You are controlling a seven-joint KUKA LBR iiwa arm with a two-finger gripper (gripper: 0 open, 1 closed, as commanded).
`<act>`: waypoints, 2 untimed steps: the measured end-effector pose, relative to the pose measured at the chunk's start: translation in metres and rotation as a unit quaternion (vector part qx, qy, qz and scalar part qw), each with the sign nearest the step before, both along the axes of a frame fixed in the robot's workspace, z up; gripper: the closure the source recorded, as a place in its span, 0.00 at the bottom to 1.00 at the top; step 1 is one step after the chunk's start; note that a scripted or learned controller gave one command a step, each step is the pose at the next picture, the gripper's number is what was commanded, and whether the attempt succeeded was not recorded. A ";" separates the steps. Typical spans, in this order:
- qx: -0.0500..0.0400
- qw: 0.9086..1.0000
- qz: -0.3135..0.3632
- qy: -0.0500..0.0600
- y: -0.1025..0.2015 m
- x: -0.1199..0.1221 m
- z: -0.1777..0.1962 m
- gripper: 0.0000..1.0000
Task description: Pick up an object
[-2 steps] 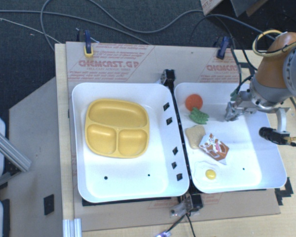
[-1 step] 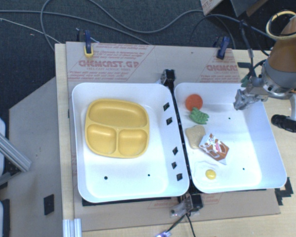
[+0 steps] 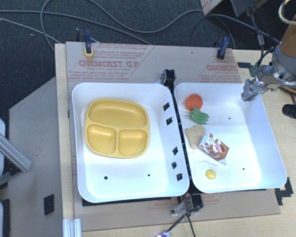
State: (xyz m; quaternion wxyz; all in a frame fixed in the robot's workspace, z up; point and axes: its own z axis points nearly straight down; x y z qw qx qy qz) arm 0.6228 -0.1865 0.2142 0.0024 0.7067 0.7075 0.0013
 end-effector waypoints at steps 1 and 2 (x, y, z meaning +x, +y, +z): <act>0.002 1.000 0.002 0.003 0.056 0.006 -0.008 1.00; 0.002 1.000 0.002 0.003 0.109 0.017 -0.011 1.00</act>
